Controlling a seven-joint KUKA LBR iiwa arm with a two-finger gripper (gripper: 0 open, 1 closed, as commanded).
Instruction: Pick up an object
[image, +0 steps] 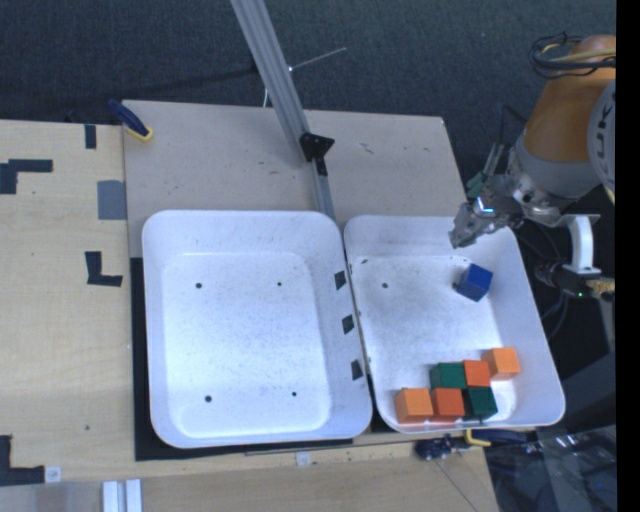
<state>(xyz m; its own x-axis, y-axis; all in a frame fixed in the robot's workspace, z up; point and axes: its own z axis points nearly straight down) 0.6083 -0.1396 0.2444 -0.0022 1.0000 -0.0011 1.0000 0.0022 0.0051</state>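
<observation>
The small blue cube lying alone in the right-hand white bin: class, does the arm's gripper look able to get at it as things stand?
Probably yes. The small blue cube lies apart from the orange and green blocks clustered near the shallow white bin's front edge, with bare floor around it. The two-finger gripper sits just above-left of it, nothing between.

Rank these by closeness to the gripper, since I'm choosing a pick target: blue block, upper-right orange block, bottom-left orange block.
From the gripper:
1. Blue block, just below it.
2. Upper-right orange block, near the right bin's right wall.
3. Bottom-left orange block, at the front edge.
</observation>
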